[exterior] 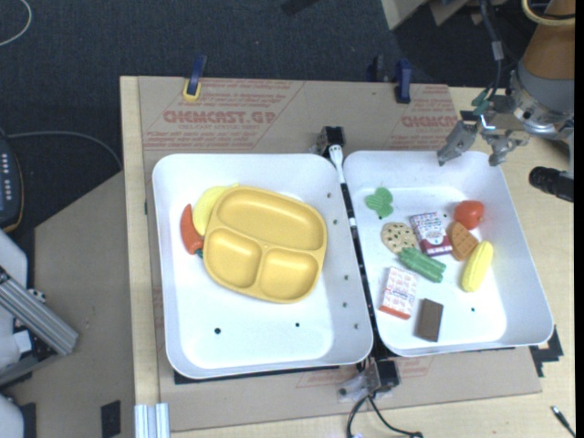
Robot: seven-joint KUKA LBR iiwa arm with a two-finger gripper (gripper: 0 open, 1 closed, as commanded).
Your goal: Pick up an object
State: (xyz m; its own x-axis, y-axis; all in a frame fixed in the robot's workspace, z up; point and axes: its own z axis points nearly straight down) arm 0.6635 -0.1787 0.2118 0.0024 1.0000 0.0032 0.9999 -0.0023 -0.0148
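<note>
The gripper [474, 148] is hovering over the far rim of the right bin [520, 272], its 2 fingers spread open and holding nothing. The yellow toy corn [476, 265] is lying near that bin's right side, probably light, rigid, slightly slick plastic; pinching across its narrow middle looks safest.

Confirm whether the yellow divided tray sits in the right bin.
No. The yellow divided tray lies in the left bin, while the right bin has small toy foods.
</note>
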